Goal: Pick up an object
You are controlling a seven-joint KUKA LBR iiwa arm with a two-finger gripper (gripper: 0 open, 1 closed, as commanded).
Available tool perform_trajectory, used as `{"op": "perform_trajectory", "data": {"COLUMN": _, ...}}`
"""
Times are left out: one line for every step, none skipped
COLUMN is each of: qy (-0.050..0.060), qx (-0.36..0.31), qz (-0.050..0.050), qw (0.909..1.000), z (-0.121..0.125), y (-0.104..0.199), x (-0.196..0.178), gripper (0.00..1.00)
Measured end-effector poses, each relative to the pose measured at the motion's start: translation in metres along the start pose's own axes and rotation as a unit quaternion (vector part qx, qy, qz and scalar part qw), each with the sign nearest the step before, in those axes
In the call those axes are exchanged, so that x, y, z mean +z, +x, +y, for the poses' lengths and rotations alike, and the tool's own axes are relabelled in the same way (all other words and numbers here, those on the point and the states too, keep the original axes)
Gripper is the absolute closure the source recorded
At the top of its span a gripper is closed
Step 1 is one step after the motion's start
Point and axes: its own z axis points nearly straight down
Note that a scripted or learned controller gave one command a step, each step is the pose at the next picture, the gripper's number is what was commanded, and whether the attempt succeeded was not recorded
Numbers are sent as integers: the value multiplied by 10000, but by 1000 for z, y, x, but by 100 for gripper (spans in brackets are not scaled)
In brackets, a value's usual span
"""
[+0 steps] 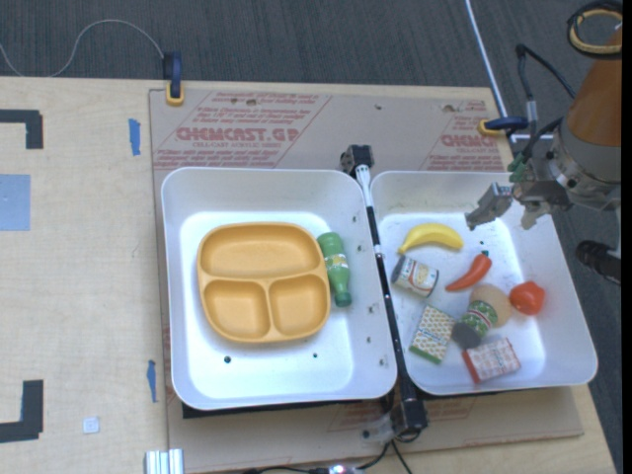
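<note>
My gripper hangs open over the far right part of the right bin, its two fingers spread with nothing between them. Below and to its left lies a yellow banana. A red chili pepper, a small can, a red tomato, a green-labelled jar, a green and white carton and a red packet lie further forward in the same bin.
The left bin holds a yellow three-compartment tray with a green bottle lying beside its right edge. A black clamp sits at the far end of the ridge between the bins. The grey and orange arm stands at the right.
</note>
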Motion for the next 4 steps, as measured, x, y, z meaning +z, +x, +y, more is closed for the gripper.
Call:
{"op": "perform_trajectory", "data": {"qy": 5, "qx": 7, "qz": -1, "qw": 10000, "z": -12, "y": -29, "x": 114, "gripper": 0}}
{"op": "perform_trajectory", "data": {"qy": -17, "qx": 5, "qz": -10, "qw": 10000, "z": -22, "y": 12, "x": 150, "gripper": 0}}
{"op": "perform_trajectory", "data": {"qy": -39, "qx": 10, "qz": -27, "qw": 10000, "z": -20, "y": 11, "x": 139, "gripper": 100}}
{"op": "perform_trajectory", "data": {"qy": -38, "qx": 10, "qz": -26, "qw": 10000, "z": -21, "y": 11, "x": 139, "gripper": 0}}
